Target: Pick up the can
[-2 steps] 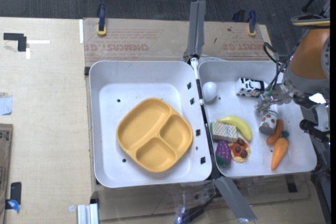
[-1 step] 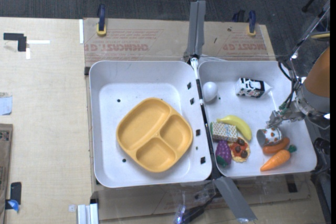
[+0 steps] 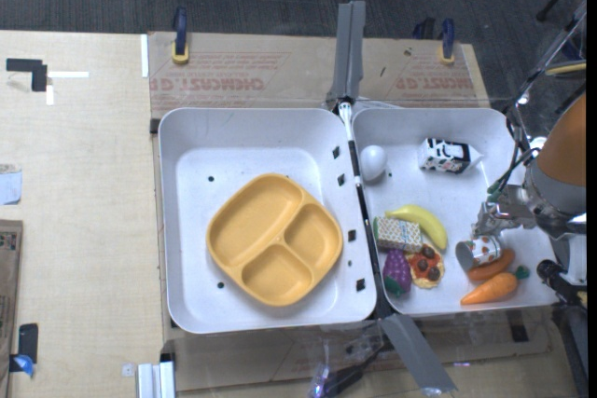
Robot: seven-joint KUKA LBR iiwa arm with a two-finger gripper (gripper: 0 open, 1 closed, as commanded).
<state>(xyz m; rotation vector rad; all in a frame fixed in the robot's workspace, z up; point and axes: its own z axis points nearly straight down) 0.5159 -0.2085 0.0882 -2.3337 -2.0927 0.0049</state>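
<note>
Dark carpet up top, pale wooden table (image 3: pixel 75 200) below, and two white bins sitting side by side on brown cardboard. Left bin (image 3: pixel 187 140) carries a yellow divided plate (image 3: pixel 273 240), with plenty of bare white floor around it. Right bin (image 3: pixel 410 121) is the busy one: a white ball (image 3: pixel 372 160) by the divider, a black-and-white carton (image 3: pixel 446 156) toward the far wall, a banana (image 3: pixel 419 222), a small patterned block (image 3: pixel 398 235), purple grapes (image 3: pixel 395 271) and a little pizza toy (image 3: pixel 427 266) bunched mid-bin.

Now the can (image 3: pixel 480 250), silver with red markings, lies on its side near the right wall, long axis running left-right with a slight tilt. It's hemmed in: two carrots (image 3: pixel 490 288) touching or just beside it on the near side, the bin's right edge close by. Open room sits toward the far wall.

And the gripper (image 3: pixel 493 217) is right above the can, at its far side, apparently touching it. How wide it stands, I can't tell, and no grasp is visible.
</note>
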